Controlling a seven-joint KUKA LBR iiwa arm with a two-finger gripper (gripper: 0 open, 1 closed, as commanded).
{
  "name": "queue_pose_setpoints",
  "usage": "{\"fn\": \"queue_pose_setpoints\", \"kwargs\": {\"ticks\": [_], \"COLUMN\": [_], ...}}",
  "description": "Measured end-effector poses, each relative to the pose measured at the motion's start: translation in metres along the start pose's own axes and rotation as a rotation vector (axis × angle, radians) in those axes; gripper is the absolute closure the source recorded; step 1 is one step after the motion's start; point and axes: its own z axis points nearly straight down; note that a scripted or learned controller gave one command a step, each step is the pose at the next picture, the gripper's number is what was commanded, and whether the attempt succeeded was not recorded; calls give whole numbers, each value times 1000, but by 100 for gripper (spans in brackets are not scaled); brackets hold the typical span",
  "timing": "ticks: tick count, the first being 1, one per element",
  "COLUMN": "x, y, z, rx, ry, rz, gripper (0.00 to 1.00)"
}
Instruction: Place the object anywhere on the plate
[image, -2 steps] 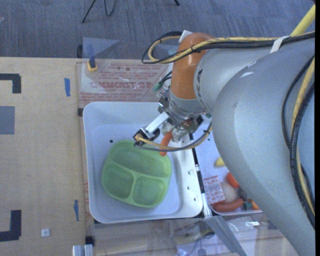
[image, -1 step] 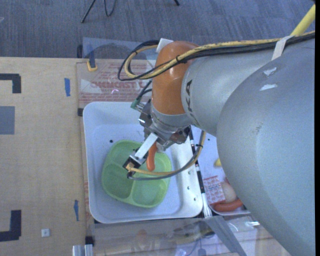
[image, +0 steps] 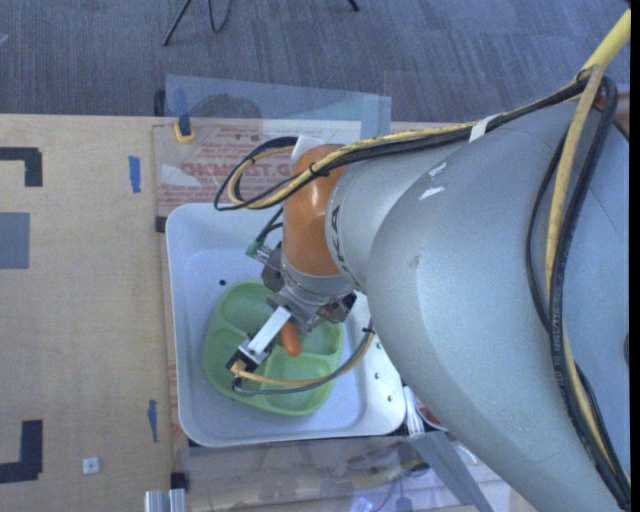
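The small orange object (image: 290, 341), likely a light, stiff, slick plastic toy best pinched across its narrow middle, shows over the middle of the green divided plate (image: 225, 330), directly under the gripper (image: 304, 313); I cannot tell whether the gripper is closed on it.

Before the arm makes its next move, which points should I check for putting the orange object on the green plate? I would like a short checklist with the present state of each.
1. The green plate lies inside the white bin: ok.
2. The gripper is above the plate: ok.
3. The orange object is over the plate, close beside the gripper: ok.
4. The object already rests on the plate: cannot tell.
5. The gripper holds the object: cannot tell.
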Motion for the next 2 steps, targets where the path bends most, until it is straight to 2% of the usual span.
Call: {"fn": "queue_pose_setpoints", "kwargs": {"ticks": [1, 2], "x": [0, 54], "y": [0, 15], "z": [0, -160], "rx": [0, 0], "ry": [0, -1], "rz": [0, 201], "gripper": [0, 0]}}
